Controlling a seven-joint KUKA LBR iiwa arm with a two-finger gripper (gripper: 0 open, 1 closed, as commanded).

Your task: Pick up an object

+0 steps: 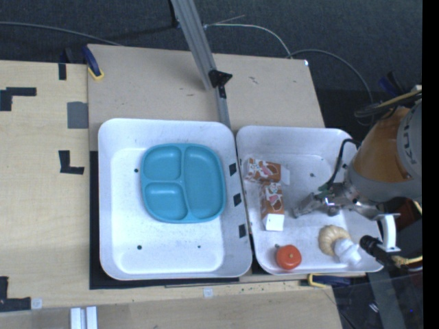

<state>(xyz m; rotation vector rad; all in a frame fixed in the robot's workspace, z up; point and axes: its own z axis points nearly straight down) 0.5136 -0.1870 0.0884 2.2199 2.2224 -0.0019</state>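
Observation:
My gripper [302,209] reaches in from the right over the right bin [302,139], its dark fingers pointing left and low above the bin floor. Just left of the fingertips lies a red-and-white snack packet [272,204], with a second similar packet [263,172] beyond it. A small red tomato-like object [289,256] rests near the bin's front wall. A tan and white object [336,241] lies at the front right, below the wrist. Nothing shows between the fingers.
The left bin [116,184] holds a blue divided plate [183,182]. A grey pole [199,36] slants down to the bins' shared back corner. Cables run behind the bench and by the arm's orange band [384,153].

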